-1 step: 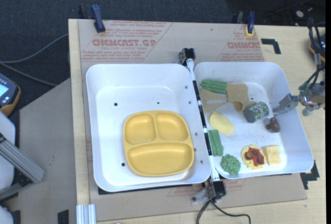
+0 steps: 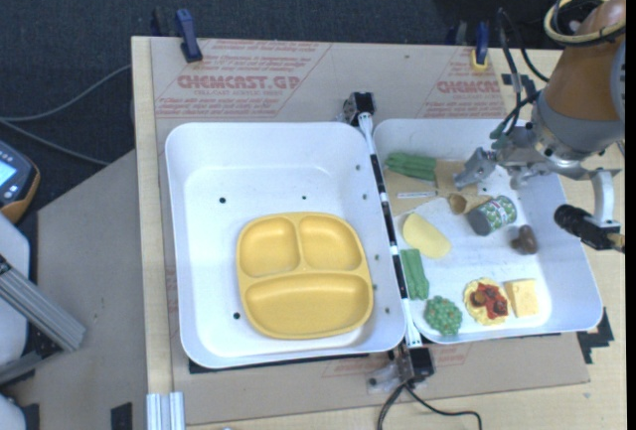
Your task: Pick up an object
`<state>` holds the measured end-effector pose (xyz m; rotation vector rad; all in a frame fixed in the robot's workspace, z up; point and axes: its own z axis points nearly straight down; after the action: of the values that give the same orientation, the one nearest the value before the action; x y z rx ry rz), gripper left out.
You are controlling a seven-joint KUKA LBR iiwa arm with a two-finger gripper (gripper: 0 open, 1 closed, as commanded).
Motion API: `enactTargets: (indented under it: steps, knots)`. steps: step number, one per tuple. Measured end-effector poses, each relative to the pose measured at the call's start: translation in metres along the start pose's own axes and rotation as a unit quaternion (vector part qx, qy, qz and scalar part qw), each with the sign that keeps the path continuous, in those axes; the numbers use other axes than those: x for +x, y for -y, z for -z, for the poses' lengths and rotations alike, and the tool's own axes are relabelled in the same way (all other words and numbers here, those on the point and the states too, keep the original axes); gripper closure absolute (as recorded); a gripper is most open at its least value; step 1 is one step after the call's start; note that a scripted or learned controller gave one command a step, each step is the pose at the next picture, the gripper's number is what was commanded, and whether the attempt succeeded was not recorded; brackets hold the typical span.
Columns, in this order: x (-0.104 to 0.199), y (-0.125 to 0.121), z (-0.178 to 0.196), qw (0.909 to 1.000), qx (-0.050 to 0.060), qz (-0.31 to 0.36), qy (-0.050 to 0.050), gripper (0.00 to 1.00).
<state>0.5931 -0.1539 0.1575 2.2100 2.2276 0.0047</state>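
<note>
Toward the upper right of the frame, the grey arm with its orange band reaches down over the right bin. Its end effector sits low over the upper part of that bin, just above a small tin can with a green label that lies on its side. Whether the fingers are spread or closed cannot be told from this angle, and nothing is visibly held between them.

Scattered across the right bin are several toy foods. A green cucumber-like piece lies near the top left corner of the bin, with a pale flat strip just below it. A small brown piece rests left of the can, and a darker brown lump sits to the can's lower right. A yellow wedge lies in the left middle, a green pod runs along the left wall below it, and a broccoli floret sits near the bottom edge. Beside the broccoli lie a round yellow piece with red topping and a yellow cheese square.

Occupying the left bin is a yellow divided plate, set in its lower middle. Both bins rest on a tabletop covered in brown protective paper printed with red lettering, held by blue clamps at the top edge.
</note>
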Motion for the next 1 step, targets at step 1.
enactTargets:
  steps: [1]
  knots:
    - [0.002,-0.0073,-0.0735,1.0,0.001,-0.003,0.002,0.0]
